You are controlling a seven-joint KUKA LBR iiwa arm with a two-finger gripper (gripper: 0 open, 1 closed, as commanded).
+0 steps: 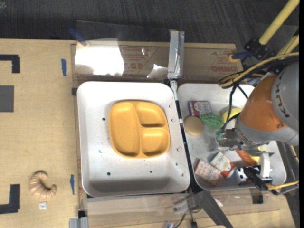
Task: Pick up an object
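From the overhead camera I see the arm [266,110] reaching into the right bin [280,172], wrist bent down over the clutter. I can't tell how the jaws stand. Likely targets lie below it: a small carton [221,162] and a packet [207,171], both light and crushable, best taken across their narrow sides. The left bin [90,127] holds a yellow tray [138,128].

Arm [268,110] hangs over cluttered right bin [280,175].
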